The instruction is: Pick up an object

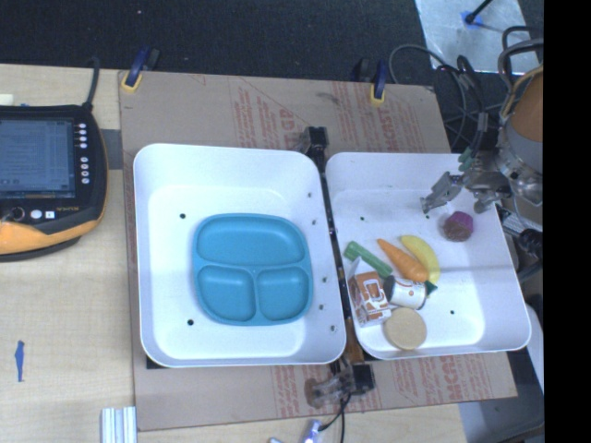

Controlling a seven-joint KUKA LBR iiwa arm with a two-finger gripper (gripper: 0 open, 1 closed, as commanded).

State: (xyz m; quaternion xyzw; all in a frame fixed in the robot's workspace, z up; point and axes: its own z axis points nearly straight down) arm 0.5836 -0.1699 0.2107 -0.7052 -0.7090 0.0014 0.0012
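Leftmost, a blue divided plate [251, 268] lies in the left bin [157, 247]. Rightward, the right bin [480, 326] holds carrot [403, 259], banana [421, 255] and purple object [457, 225]. Gripper [440, 197], fingers spread and empty, hangs just left of the purple object, arm [522, 127] entering from the far right.

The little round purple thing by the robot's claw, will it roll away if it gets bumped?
Probably yes. The small round purple ball-shaped object looks rounded all over, and it sits alone on the right white bin's smooth floor. The gripper might find it slippery, since round sides give little to pinch.
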